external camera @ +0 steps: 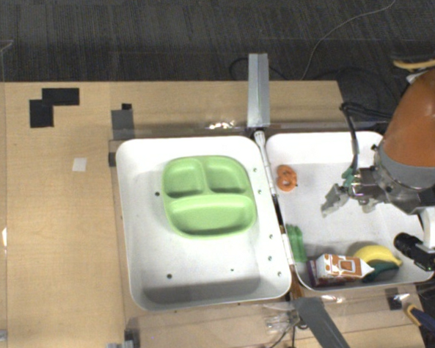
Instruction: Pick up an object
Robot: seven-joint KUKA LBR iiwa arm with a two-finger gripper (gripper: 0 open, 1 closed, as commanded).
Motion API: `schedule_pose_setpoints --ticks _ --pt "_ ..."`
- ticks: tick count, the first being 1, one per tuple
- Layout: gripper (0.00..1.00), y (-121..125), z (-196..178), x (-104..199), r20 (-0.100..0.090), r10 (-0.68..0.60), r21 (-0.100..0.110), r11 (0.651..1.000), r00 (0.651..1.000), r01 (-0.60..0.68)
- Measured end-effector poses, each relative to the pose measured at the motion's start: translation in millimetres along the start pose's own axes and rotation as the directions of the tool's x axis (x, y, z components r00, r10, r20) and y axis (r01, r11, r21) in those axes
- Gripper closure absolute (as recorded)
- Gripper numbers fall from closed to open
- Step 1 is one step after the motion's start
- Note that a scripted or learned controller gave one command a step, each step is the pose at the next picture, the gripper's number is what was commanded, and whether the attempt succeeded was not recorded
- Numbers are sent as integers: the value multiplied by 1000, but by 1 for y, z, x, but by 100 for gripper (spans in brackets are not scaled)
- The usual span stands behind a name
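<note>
Gripper [335, 199] hangs over bare floor of the right bin [315, 152], fingers spread, holding nothing. Closing here risks missing: carton [339, 269] and banana [377, 255] sit nearer.

Left of the claw [335, 199], a matt green plastic plate [207, 194] sits in a smooth, slightly glossy white plastic bin [144, 233]. Below the claw lie a printed cardboard carton [339, 268] and a smooth yellow banana [377, 254]. The bench [52, 238] looks like pale wood.
</note>
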State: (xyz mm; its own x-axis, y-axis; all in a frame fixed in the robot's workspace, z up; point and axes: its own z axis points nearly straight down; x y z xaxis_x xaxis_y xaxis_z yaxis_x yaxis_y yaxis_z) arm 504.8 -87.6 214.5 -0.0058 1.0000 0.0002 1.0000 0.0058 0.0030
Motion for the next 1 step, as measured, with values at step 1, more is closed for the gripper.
schedule_pose_setpoints --ticks 1 --pt "0 84 67 -7 0 -121 0 993 993 121"
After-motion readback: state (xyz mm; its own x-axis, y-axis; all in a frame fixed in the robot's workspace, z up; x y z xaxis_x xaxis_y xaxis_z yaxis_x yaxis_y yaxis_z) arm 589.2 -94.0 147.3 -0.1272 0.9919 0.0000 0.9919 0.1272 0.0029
